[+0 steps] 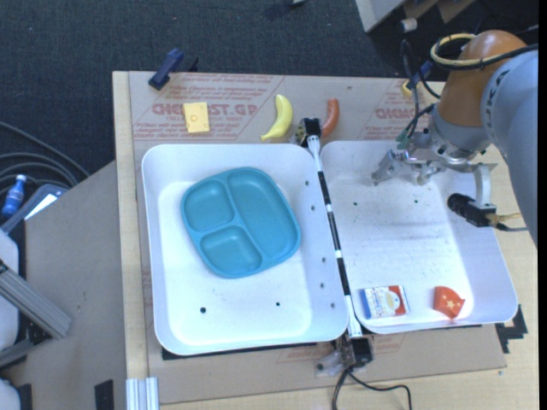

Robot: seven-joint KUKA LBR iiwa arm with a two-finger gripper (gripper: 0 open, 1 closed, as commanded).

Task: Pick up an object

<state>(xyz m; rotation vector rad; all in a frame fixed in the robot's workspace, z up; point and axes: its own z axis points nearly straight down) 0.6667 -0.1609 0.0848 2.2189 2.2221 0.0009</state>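
Our two-finger metal gripper (386,171) hangs over the far edge of the right-hand shallow white bin (479,267), near its far left corner, the grey arm with the orange band (479,67) reaching in from the right. We read its fingers as spread apart, with nothing between them, though they are small in the picture. We judge it is poised high for a descent it has not begun, since no object lies under it.

The things we could pick sit at the near edge of that bin: a small white carton with a red and blue label (382,301) towards the near left corner, and a small red wedge-shaped piece with a yellow mark (448,301) just beside it to the right, the two apart. Both rest flat against the near wall, probably where they slid to. The print on the carton is too small to read.

The left-hand white bin (171,314) carries a blue plastic divided plate (240,220), lying upright in its middle.

On the bare board bench (239,101), beyond the bins' far edges, lie a yellow toy banana (279,118), an orange-red sausage-shaped toy (330,116) and a small yellow square tag (196,119). Faded red lettering is stamped on the board; we cannot read it with any confidence.
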